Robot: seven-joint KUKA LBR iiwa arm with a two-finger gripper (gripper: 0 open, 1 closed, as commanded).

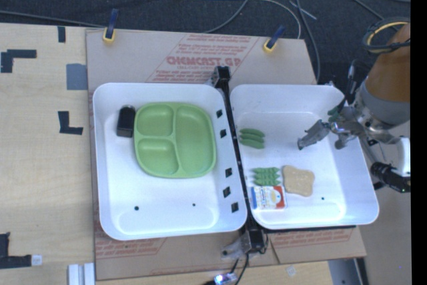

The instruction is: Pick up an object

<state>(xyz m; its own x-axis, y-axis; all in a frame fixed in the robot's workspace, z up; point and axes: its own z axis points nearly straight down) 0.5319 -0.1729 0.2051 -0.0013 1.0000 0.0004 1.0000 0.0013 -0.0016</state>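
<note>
Toast point(298, 180) lies untouched at five o'clock in the right bin point(353, 210); gripper point(312, 137) hovers above, its spread unclear; no pick made.

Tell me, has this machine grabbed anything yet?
Not yet, it seems. The grey metal pincer hangs over the right white bin with nothing seen between its tips. The green pea pods, tan bread slice and red-and-white packet lie on the bin floor. Lowering, grasping and lifting all remain.

Grey arm point(383, 103), orange band, dark metal gripper point(313, 137).
</note>
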